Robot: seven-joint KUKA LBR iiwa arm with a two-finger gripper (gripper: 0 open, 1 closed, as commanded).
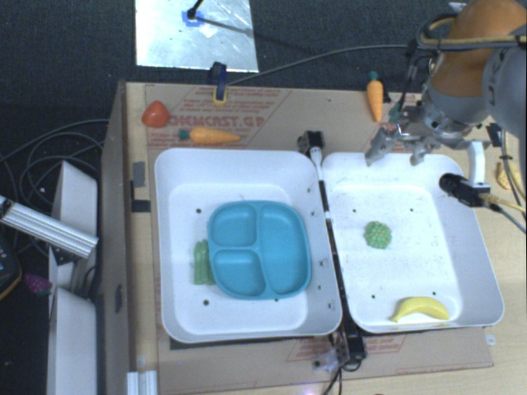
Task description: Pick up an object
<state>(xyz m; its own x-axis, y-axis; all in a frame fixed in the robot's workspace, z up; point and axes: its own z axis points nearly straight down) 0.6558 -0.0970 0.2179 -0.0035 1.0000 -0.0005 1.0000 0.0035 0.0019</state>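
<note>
We see the gripper (397, 150) hanging over the right bin's (486, 257) far edge, fingers spread, clasping nothing. Broccoli (378, 235) and banana (422, 309) lie below, well apart.

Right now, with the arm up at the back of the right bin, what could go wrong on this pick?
1. The gripper hangs over the right bin's back rim, so a straight drop could hit the rim.
2. The banana lies close to the front wall; there may be little room beside it.
3. The green ball looks round and bumpy and could roll or slip out of the jaws.
</note>
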